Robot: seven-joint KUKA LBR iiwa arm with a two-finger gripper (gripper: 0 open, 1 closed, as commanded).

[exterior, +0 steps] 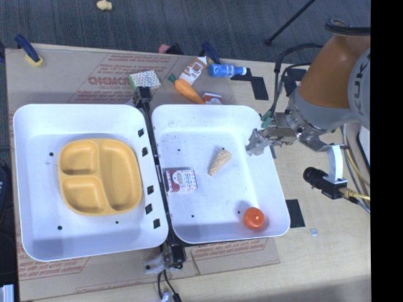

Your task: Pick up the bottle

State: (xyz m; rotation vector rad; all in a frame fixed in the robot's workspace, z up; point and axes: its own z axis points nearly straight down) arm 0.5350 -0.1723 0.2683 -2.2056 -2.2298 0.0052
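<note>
The arm (334, 80) enters from the right of the camera view, with its orange band above the wrist. The gripper (257, 142) sits over the right rim of the right bin (189, 225), near the upper right corner. Nothing is visible between the gripper's fingers; whether they are spread or closed cannot be determined from this angle.

The bottle (225, 70), blue with a white cap end, lies on its side on the cardboard sheet (94, 80) beyond the far edge of the right bin, outside both bins and well apart from the gripper. Beside it lie a toy carrot (187, 91) and a small white carton (194, 69).

The right bin contains a cone-shaped tan item (219, 162) near the centre, a small red-and-white packet (180, 180) to its left, and an orange round item (254, 218) near the front right corner.

The left bin (38, 238) contains a yellow divided tray (99, 176).
</note>
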